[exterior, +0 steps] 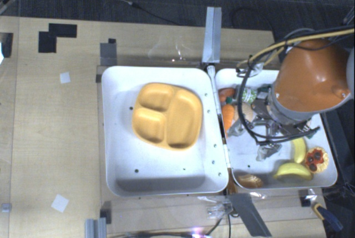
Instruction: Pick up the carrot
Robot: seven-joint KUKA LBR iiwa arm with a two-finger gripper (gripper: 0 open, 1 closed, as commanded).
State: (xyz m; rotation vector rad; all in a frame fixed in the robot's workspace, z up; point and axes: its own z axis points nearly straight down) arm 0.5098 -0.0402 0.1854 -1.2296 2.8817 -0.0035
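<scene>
Orange wrist hides the gripper (jaw state: I cannot tell); carrot hugs the bin wall, so a finger may strike it.

Two white bins sit side by side on the counter. The left bin holds one yellow divided plate with three compartments. In the right bin there is one carrot, two bananas, one small tart with berries, and one brown bun-like piece near the front edge. One red-orange item lies just behind the carrot; what it is cannot be told. One arm hangs over the right bin
</scene>
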